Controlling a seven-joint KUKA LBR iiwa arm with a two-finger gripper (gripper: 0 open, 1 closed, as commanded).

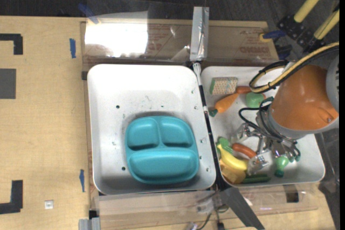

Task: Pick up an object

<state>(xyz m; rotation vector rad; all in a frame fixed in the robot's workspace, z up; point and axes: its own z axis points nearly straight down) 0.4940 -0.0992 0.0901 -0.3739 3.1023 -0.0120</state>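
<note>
The right bin (310, 169) holds small toy foods. An orange carrot (226, 102) lies near its upper left, beside a beige waffle-like block (224, 84) and a green piece (254, 98). A yellow banana (232, 160) lies at the lower left, with a red-orange piece (243, 151) over it and a green stick (252, 179) below. My gripper (259, 145) hangs low in the right bin, just right of the banana and the red-orange piece. The arm's orange band (302, 99) covers the wrist. A green-blue piece (280, 165) lies to the gripper's right.
The left bin (108, 94) holds a teal divided tray (160, 149) in its lower half. A clear plastic wall (198, 35) stands behind both bins. Yellow and black cables (280, 70) loop over the right bin's upper right. Cardboard bench (38, 116) lies to the left.
</note>
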